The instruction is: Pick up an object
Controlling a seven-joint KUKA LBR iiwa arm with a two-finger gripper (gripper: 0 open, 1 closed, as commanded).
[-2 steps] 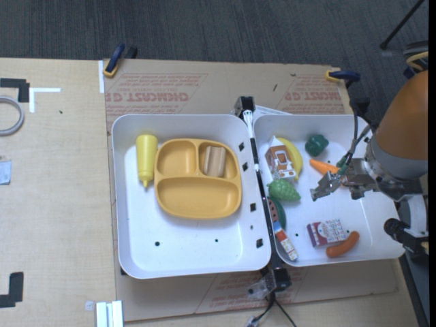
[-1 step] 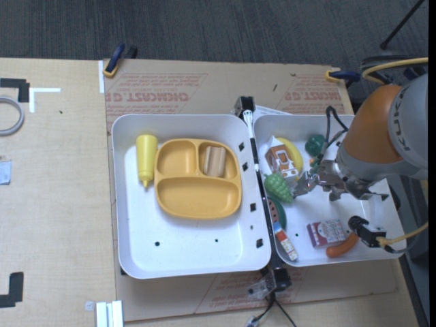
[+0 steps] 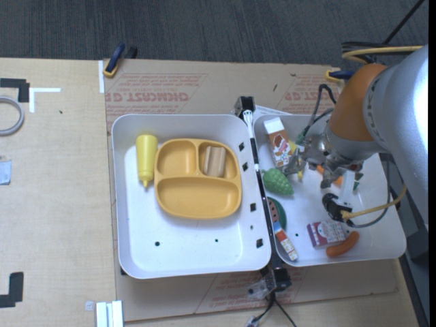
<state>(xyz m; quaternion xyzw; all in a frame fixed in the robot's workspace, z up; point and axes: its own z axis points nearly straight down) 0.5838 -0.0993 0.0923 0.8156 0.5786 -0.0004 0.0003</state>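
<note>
The pincer (image 3: 298, 167) hangs low in the right bin (image 3: 381, 247), beside a knobbly green object (image 3: 278, 181) and a small printed carton (image 3: 278, 144); its spread cannot be told. A smooth yellow bottle (image 3: 146, 158) touches the glossy divided plate (image 3: 197, 179) in the left bin (image 3: 184, 254).

The table (image 3: 54, 203) is pale wood, with a brown cardboard sheet (image 3: 170, 90) laid flat on it. Two shallow white bins sit side by side on that cardboard: the left bin (image 3: 133, 244), and the right bin (image 3: 381, 247) touching it along its right wall. A blue and yellow clip (image 3: 114, 58) lies above the left bin, at the cardboard's top left corner. Well to the left of the left bin, a grey ring (image 3: 10, 116) rests at the table edge, with black brackets (image 3: 17, 87) above it. A small white block (image 3: 109, 313) lies just below the left bin's lower left corner.
</note>
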